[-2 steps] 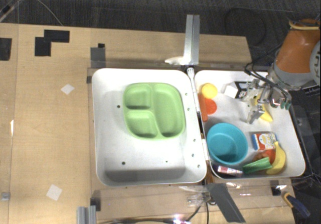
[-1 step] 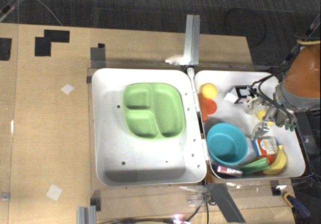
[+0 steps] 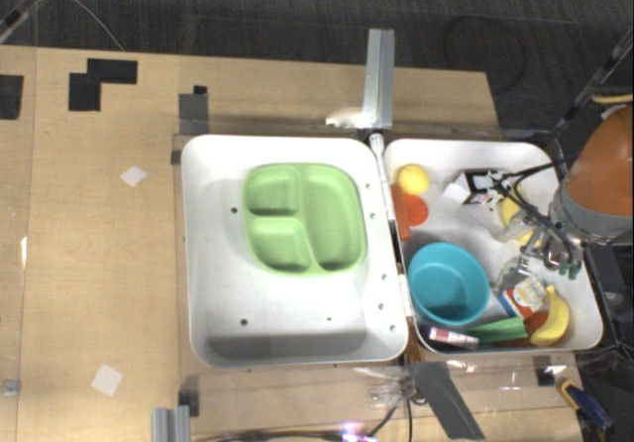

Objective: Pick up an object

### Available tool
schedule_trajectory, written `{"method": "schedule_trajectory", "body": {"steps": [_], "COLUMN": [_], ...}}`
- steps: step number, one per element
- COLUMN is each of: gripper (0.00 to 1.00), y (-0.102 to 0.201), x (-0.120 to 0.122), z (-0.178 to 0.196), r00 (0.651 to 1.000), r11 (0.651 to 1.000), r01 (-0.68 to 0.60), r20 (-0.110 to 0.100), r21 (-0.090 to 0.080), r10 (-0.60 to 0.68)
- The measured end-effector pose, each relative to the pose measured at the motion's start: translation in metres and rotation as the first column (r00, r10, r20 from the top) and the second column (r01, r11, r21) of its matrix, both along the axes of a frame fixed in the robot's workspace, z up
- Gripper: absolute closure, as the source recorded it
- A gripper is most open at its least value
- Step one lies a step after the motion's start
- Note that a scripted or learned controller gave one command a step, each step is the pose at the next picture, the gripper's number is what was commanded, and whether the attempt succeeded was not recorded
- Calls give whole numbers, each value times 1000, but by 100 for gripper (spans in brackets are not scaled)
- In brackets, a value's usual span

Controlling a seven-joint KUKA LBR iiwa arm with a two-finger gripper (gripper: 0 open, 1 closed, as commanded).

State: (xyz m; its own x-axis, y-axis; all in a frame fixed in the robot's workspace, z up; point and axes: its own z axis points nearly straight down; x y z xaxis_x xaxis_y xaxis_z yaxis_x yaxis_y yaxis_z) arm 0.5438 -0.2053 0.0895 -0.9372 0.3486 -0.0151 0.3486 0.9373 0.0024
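The right bin (image 3: 466, 155) holds several objects. A blue bowl (image 3: 448, 281) stands at its front left, with a yellow ball (image 3: 412, 177) and an orange piece (image 3: 410, 209) behind it. A banana (image 3: 555, 321), a green piece (image 3: 500, 329), a pink marker (image 3: 448, 336) and a small printed carton (image 3: 525, 293) lie along the front wall. The arm, with its orange band (image 3: 606, 165), reaches in from the right. My gripper (image 3: 532, 250) hangs low over the right half of this bin, just behind the carton and right of the bowl. Nothing shows held in it.
The left bin (image 3: 213, 262) holds a green divided tray (image 3: 302, 217). A small yellow object (image 3: 508, 212) and a black-and-white item (image 3: 480, 182) with cables lie near the back of the right bin. A metal post (image 3: 379, 78) rises behind the bins.
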Motion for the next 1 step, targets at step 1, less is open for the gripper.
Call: {"method": "schedule_trajectory", "body": {"steps": [1], "gripper": [0], "y": [-1], "x": [11], "z": [0], "r00": [994], "r11": [994], "r01": [105], "r20": [-2], "r21": [1], "r10": [-105]}}
